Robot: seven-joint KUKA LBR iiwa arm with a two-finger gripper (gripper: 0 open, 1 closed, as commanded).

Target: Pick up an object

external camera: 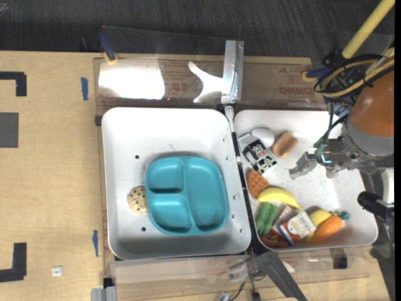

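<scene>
My gripper point(315, 169) hangs over the middle of the right bin point(313, 119), its fingers spread open with nothing between them. Left of it lie a tan bread piece point(284, 144) and a white and black toy point(260, 155). Below the gripper are a yellow banana point(279, 197), an orange carrot point(329, 226), a small juice carton point(297, 225), a green vegetable point(266, 217) and an orange-brown piece point(256, 182) against the bin's left wall.
The left bin point(125, 130) holds a teal divided plate point(186, 194) and a cookie point(137, 199) beside its left edge. Cables point(344, 74) and a yellow tube point(373, 17) run behind the arm at the upper right.
</scene>
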